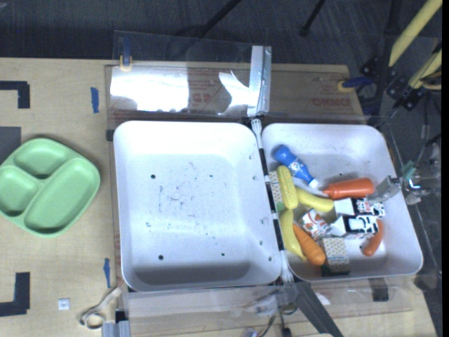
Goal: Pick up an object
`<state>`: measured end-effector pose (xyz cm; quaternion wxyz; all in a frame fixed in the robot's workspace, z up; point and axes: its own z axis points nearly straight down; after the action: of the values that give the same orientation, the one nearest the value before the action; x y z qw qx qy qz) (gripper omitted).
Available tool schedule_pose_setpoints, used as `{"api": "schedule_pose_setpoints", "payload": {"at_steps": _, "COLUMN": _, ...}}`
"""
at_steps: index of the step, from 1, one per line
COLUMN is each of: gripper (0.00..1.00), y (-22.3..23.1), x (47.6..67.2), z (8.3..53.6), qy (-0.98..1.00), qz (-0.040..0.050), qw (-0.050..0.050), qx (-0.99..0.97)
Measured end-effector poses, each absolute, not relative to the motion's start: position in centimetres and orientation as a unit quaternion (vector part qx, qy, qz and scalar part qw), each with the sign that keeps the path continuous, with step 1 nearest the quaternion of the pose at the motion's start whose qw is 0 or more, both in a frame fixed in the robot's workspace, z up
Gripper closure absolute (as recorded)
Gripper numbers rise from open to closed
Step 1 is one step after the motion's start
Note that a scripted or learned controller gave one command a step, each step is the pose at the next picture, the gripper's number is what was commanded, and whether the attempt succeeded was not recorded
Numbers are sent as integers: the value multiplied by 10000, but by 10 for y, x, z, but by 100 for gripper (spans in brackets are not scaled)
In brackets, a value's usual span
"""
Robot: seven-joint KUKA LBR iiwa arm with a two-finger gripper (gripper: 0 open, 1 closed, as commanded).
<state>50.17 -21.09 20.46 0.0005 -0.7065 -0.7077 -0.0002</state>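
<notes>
The right white bin holds a heap of toy items. A blue and white bottle lies at the back, with a yellow corn cob and a banana beside it. An orange-red sausage shape lies toward the right wall. Below it sit a white, black and red box, a red and white packet, an orange carrot, a small hot dog and a tan block.
The left white bin adjoins the right one. A green divided plate rests on the bench at far left. A clear plastic flap stands behind the bins. A metal bracket sits on the right bin's rim.
</notes>
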Motion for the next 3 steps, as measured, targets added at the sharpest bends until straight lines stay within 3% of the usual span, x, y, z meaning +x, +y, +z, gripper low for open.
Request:
{"api": "schedule_pose_setpoints", "payload": {"at_steps": 1, "gripper": 0, "y": -221, "x": 563, "z": 147, "qy": -7187, "qz": -8, "qw": -19, "qx": -6953}}
{"api": "schedule_pose_setpoints", "payload": {"at_steps": 3, "gripper": 0, "y": -222, "x": 563, "z": 140, "qy": -7280, "qz": -120, "qw": -211, "qx": -6852}}
